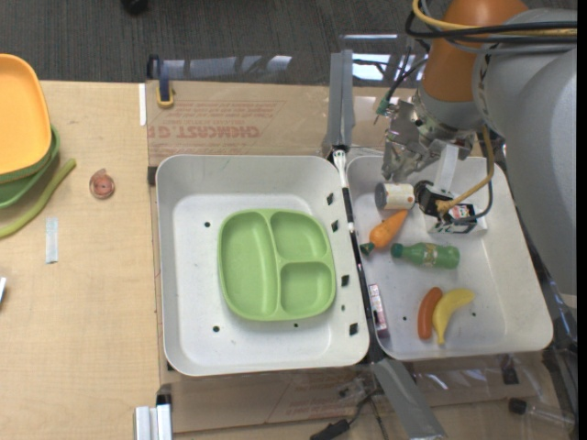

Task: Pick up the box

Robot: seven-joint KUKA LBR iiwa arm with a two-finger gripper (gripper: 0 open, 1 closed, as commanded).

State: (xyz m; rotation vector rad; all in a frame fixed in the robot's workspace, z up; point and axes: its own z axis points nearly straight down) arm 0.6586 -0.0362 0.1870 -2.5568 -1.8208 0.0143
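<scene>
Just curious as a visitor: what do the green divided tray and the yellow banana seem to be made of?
The green divided tray looks like moulded plastic with a matte finish: uniform colour, soft rounded compartment edges. The banana is probably a plastic toy: smooth, evenly yellow, slightly glossy, though real fruit cannot be ruled out.

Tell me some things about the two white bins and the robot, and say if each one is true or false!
1. The green tray lies in the left bin. True.
2. The banana is inside the green tray. False: it lies in the right bin, beside a red-orange piece.
3. The green bottle is lying on its side. True.
4. The carrot sits in the left bin. False: it is in the right bin.
5. The gripper is above the right bin's far end. True.
</scene>
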